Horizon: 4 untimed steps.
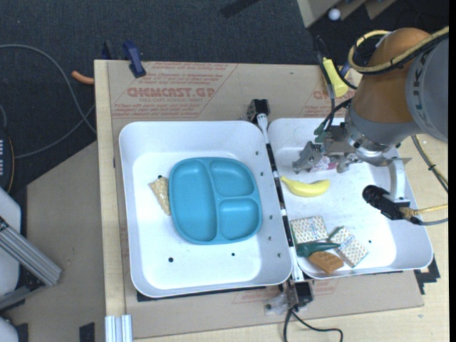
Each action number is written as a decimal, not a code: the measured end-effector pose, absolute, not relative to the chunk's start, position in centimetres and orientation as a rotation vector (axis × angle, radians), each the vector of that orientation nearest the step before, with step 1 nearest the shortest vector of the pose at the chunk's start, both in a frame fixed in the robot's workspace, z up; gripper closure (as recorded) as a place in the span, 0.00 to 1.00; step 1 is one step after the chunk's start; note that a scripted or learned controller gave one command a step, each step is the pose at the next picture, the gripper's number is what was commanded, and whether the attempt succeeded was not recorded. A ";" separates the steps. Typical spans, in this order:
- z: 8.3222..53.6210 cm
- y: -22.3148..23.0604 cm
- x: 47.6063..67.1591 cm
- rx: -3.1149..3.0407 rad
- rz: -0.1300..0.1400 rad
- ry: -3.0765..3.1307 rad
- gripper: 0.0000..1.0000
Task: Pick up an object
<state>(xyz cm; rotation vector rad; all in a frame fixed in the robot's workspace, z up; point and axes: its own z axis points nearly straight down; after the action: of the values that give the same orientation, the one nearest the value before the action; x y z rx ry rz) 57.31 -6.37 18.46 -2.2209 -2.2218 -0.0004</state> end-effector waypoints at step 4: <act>9.4 -11.3 60.1 -2.222 0.000 -2.219 1.00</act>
<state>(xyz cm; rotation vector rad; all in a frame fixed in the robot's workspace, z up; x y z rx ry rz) 60.12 -11.29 9.45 -2.2220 -2.2189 0.0001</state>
